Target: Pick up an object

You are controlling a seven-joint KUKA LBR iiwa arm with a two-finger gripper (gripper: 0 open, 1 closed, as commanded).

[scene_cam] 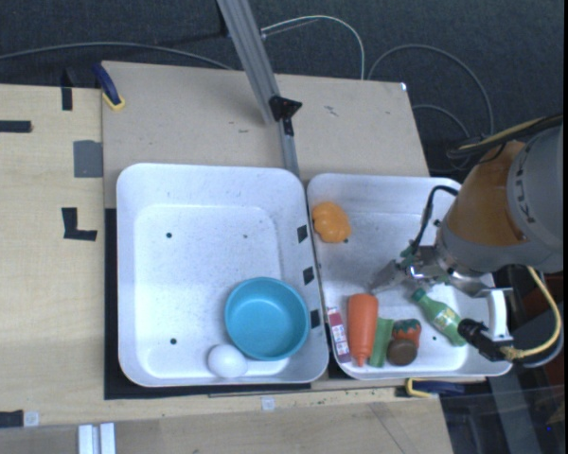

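Left white bin (151, 253): round blue plastic bowl (265, 317), small white ball (226, 359) touching its rim. Right white bin (379, 206): orange fruit-shaped toy (331, 221) top-left; orange carrot toy (362, 327) along the front wall. Gripper (398, 272) low, empty, fingers spread; green bottle (437, 314) just beside.

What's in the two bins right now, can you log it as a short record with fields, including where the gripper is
left bin: blue bowl near the front right corner, white ball touching its front left
right bin: orange fruit at the back left; carrot, green bottle and a few small items along the front
gripper: low over the middle of the right bin, between the orange fruit and the green bottle
held object: none seen between the fingers
arm: reaches in from the right
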